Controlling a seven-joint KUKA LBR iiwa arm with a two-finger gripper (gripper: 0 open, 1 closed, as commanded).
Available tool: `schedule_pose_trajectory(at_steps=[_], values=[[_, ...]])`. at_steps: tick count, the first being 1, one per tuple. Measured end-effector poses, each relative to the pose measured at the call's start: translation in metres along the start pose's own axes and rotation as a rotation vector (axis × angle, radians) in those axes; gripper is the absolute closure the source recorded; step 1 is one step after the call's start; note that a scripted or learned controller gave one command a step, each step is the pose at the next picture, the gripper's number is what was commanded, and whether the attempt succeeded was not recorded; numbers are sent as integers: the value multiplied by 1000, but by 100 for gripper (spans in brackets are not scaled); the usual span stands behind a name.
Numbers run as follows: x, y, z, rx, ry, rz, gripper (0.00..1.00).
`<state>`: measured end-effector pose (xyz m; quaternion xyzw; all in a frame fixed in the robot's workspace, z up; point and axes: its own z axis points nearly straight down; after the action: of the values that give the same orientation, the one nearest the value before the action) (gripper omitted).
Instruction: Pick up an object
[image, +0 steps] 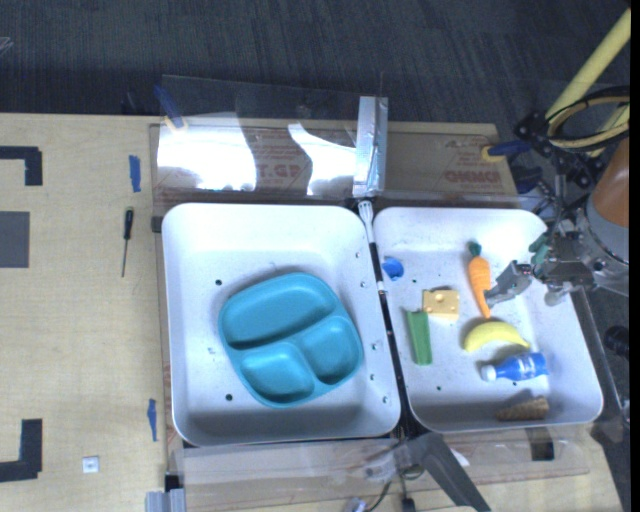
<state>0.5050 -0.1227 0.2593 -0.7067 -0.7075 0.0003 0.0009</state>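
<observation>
The right bin holds several small objects. An orange carrot with a green top lies near its middle. Left of it is a yellow cheese block, with a green stick below that. A yellow banana and a white-and-blue bottle lie toward the front, and a brown piece rests by the front wall. A small blue piece sits near the divider. My gripper hovers over the right side of this bin, just right of the carrot, open and holding nothing.
The left bin contains a blue divided plate. A clear taped panel stands behind the bins. Cables and a yellow hose hang at the upper right. A screwdriver lies on the bench at left.
</observation>
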Motion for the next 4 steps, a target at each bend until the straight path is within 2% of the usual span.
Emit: schedule_pose_trajectory(at_steps=[1, 2, 3, 4], values=[[-15, 48, 167, -5, -1, 8, 0], [-15, 48, 158, -6, -2, 11, 100], [-15, 48, 158, -5, -1, 11, 0], [-37, 121, 169, -13, -3, -43, 0]])
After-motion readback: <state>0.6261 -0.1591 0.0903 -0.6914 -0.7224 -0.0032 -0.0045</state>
